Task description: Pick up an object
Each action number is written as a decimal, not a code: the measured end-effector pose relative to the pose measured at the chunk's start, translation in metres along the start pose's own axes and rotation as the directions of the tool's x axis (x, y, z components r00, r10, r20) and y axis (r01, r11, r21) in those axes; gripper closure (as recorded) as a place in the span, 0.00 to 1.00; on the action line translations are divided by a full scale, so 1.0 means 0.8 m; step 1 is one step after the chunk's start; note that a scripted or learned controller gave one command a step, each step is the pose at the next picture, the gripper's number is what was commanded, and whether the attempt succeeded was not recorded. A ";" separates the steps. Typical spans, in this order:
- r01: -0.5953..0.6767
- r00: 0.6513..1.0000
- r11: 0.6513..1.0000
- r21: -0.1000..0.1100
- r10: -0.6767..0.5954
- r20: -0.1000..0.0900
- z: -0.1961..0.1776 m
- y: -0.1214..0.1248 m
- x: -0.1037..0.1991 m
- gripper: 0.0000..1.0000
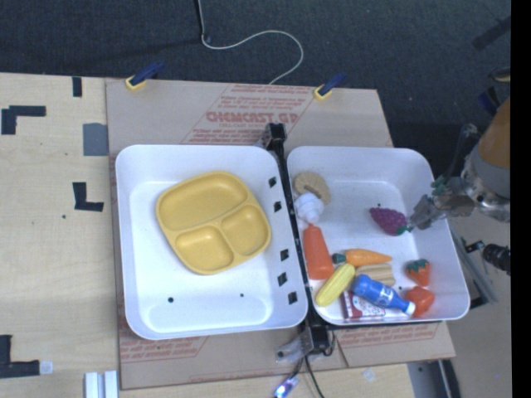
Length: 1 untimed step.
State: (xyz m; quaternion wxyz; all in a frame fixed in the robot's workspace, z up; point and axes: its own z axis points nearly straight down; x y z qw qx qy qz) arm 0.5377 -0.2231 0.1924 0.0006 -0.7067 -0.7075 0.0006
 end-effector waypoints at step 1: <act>0.006 1.000 1.000 -0.006 -0.006 0.000 -0.098 -0.009 0.089 1.00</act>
